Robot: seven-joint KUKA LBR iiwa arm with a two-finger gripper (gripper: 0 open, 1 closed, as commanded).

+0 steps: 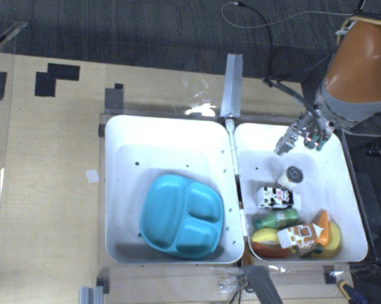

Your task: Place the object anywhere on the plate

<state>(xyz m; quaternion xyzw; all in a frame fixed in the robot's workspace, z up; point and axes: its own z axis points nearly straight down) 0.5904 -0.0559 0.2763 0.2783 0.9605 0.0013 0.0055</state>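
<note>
Pincer (285, 148) above right bin (347, 180), cow-print carton (275, 197), labels unreadable, blue plate (181, 215)

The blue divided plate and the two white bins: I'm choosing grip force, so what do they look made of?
The blue divided plate looks like moulded plastic, matte, with soft rounded compartments and no sharp glare. The two shallow white bins look like smooth, slightly glossy plastic, judging by faint highlights.

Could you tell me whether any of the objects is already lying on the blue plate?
No, the blue plate lies bare in the left bin, while the objects are piled in the right bin.
</note>
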